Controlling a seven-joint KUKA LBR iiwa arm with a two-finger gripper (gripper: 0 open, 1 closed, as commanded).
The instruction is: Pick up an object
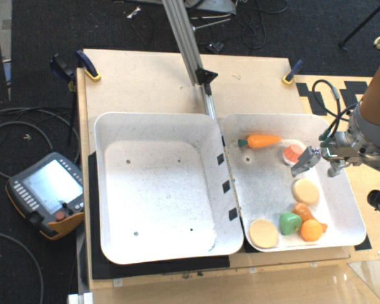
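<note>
The right bin (253,176) holds several toy foods. An orange carrot (263,141) lies near its back, and a red and white round piece (294,152) sits just right of the carrot. A pale round piece (305,192) lies lower down. Near the front are a small orange piece (302,211), a green pepper (290,223), an orange ball (311,230) and a tan disc (264,233). My gripper (318,164) hangs over the bin's right side, open, with nothing between its fingers. One finger (303,163) is right beside the red and white piece.
The left bin (155,182) sits beside the right one. A slanted metal pole (187,37) rises from the divider at the back. Yellow clamps (92,73) hold the bench corners. A teach pendant (47,195) lies on the floor at left.
</note>
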